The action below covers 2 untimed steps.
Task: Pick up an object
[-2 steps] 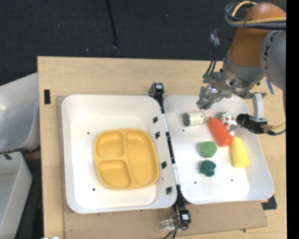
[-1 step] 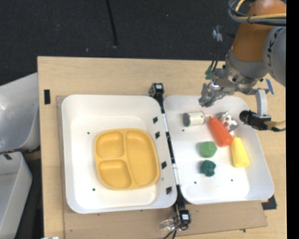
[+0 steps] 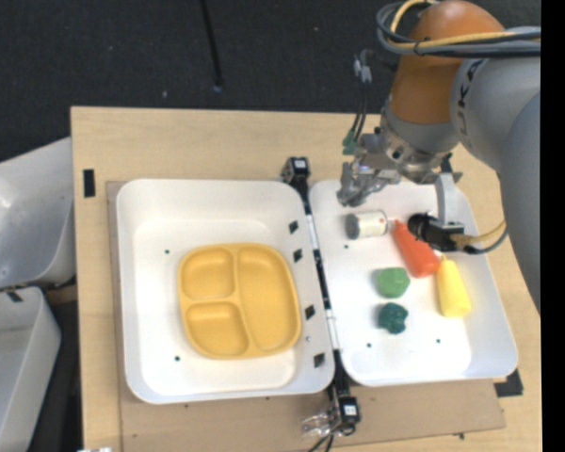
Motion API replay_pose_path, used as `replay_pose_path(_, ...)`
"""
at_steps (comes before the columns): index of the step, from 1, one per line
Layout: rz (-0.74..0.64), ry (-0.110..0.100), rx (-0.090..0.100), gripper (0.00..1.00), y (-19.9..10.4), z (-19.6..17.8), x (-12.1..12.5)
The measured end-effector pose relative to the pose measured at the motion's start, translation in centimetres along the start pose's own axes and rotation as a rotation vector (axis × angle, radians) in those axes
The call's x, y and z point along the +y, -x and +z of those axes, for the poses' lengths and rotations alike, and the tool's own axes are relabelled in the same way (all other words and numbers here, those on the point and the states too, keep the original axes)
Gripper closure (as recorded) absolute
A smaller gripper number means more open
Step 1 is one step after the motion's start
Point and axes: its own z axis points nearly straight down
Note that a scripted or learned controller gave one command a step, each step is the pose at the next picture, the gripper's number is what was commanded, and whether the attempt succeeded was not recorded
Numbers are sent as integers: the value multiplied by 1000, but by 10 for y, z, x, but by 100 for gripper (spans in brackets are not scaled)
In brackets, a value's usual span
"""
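My gripper (image 3: 355, 188) hangs over the far left part of the right bin (image 3: 480, 347), just above a small white and grey cylinder (image 3: 366, 224). Nothing shows between its fingers. Lower in the same bin lie an orange carrot (image 3: 413, 249), a yellow corn cob (image 3: 453, 287), a light green piece (image 3: 392, 282) and a dark green broccoli piece (image 3: 393, 318).
The left bin (image 3: 141, 347) holds a yellow divided plate (image 3: 238, 299) in its middle. A raised divider (image 3: 318, 271) with black clips runs between the two bins. The near right part of the right bin is bare white floor.
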Motion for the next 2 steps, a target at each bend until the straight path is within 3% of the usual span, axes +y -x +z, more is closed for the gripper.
replay_pose_path(2,-2,-2,0,100,-102,9,0)
